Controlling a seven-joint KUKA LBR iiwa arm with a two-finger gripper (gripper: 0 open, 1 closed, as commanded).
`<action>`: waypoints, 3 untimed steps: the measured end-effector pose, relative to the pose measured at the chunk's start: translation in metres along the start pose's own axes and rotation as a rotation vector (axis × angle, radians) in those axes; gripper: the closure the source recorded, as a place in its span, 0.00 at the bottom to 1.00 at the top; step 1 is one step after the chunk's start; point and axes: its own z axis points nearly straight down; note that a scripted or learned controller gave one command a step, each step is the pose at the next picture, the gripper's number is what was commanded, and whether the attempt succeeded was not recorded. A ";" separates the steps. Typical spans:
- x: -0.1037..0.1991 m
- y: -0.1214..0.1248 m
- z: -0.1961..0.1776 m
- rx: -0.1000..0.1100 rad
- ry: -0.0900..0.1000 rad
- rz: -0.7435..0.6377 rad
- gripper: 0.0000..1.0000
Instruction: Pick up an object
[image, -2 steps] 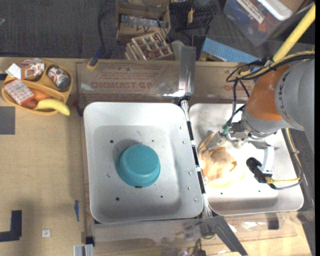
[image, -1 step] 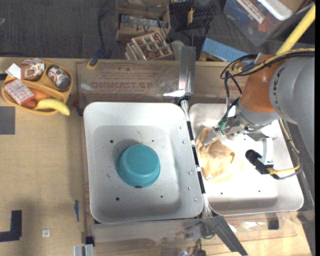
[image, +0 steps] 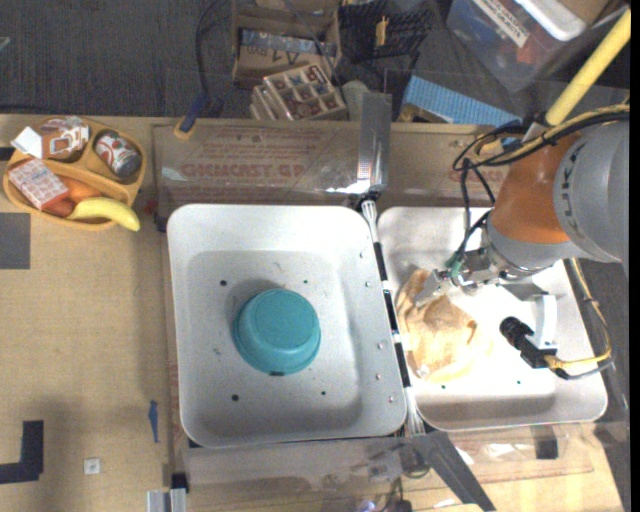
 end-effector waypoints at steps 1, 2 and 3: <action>-0.016 0.076 0.002 0.004 -0.001 -0.019 0.00; -0.013 0.018 0.001 0.003 0.001 -0.080 0.00; -0.007 0.060 0.001 0.001 -0.002 -0.048 0.00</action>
